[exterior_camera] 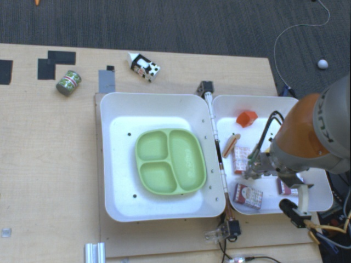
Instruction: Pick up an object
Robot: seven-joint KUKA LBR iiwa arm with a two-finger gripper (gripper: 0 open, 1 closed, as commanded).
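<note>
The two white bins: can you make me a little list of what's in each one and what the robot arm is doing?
left bin: one green plate with three compartments
right bin: orange block, brown stick, small packets
arm: reaches in from the right, over the right bin
gripper: low over the packets, fingers hidden
outside the bins: small can and black-and-white toy on the bench
picked up yet: cannot tell

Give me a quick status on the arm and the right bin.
Gripper low in the shallow white right bin, grasp unconfirmed. Dark red packet near it, small orange block at the far end. Grey-and-orange arm covers the bin's right half.
</note>
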